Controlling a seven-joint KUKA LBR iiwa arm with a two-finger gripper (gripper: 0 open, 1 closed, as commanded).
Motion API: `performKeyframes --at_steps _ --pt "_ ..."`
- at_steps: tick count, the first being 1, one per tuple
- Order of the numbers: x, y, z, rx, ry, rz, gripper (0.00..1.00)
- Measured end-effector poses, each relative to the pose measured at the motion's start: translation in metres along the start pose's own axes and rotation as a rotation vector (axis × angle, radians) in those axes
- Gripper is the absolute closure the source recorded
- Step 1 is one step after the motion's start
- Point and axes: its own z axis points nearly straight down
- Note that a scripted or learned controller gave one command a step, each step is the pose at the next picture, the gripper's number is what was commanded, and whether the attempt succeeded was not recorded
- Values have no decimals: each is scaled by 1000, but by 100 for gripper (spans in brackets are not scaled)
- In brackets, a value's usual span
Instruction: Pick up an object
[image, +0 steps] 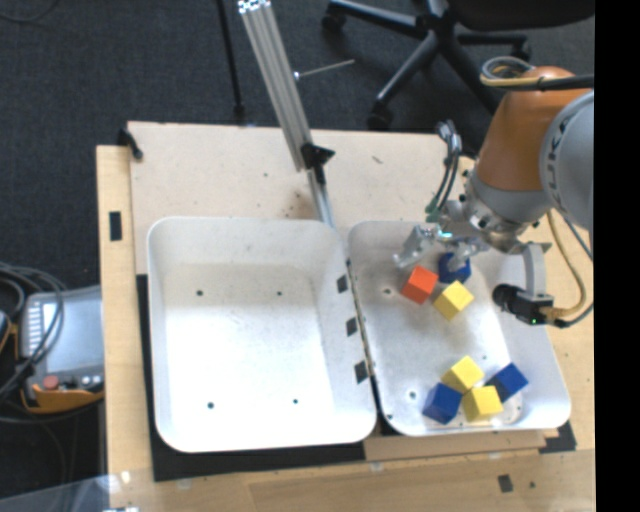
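**Jaws low over the far cluster, nothing lifted yet**

Camera view: the arm reaches in over the right bin, and its jaws hang low at that bin's far end, right above a blue cube and just beside an orange cube and a yellow cube. Whether the jaws are open or closed I cannot tell (the metal parts blur together there), and no cube is visibly between them. So the pick looks not yet done: a grasp and a lift are left.

Four more cubes, yellow and blue, sit bunched at the bin's near right corner. The three far cubes crowd each other, which may hamper a clean grasp. The left bin lies alongside on the surface.
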Motion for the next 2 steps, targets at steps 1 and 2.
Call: performKeyframes --at_steps 1,2 --pt "0 1 -3 -6 0 0 0" --pt "1 4 59 1 -2 3 0"
